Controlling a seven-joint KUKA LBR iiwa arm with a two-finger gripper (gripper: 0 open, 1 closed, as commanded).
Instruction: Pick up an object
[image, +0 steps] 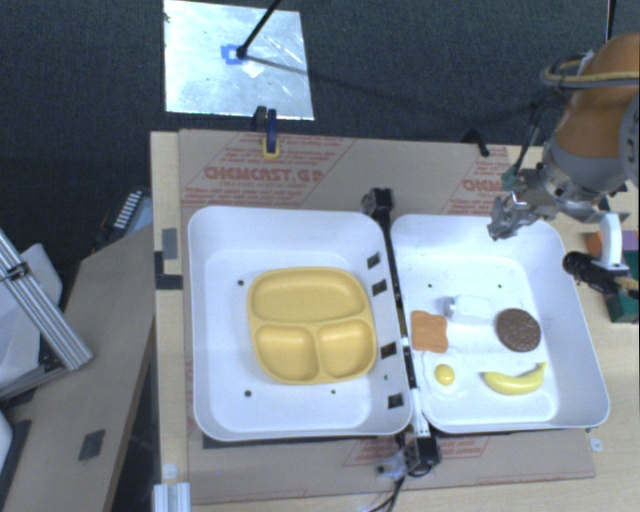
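Overhead, the hand (503, 222) is poised at the right bin's (575, 330) far rim, carried by the arm from the right; its spread cannot be told. Well below it are seen a cookie (518, 329), banana (514, 380), egg (445, 376) and toast (430, 331), with bare floor between.

The arm (600, 110) is running off the top right corner, so its upper links are getting cut away, and the gripper (503, 222) hanging over the right bin's (570, 320) far rim is showing too small and dark for the fingers to be made out. A pale, clear-looking scrap (455, 308) is lying in the right bin beside the orange piece (430, 331), too faint to tell what it is. At the left edge, the metal rail (35, 310) is slipping out of frame.
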